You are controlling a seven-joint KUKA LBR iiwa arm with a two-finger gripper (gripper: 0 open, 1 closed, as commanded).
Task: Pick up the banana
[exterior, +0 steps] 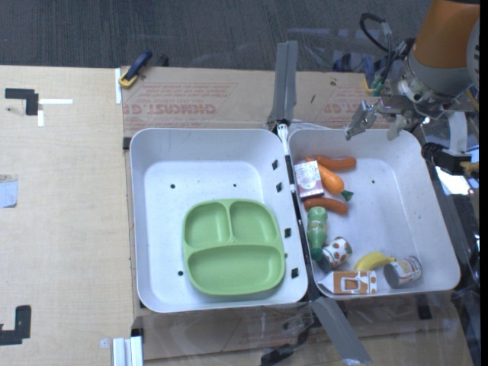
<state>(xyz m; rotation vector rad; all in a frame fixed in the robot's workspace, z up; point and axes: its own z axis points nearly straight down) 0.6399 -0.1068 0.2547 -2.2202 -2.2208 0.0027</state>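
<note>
Gripper (379, 123), fingers spread and empty, hovers upper right. Banana (372, 261) lies lower right, wedged between can (402, 271) and carton (352, 282); approach from above.

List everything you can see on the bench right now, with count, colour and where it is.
Bins: two, white, side by side.
Divided plate: one, green, left bin.
Banana: one, yellow, right bin, near edge.
Can: one, silver, beside banana.
Carton: one, orange-white, near corner.
Carrot: one, orange, right bin's far left.
Sausages: two, red-orange, around carrot.
Arm: one, orange band.
End effector: one, open, above right bin's far rim.
</note>
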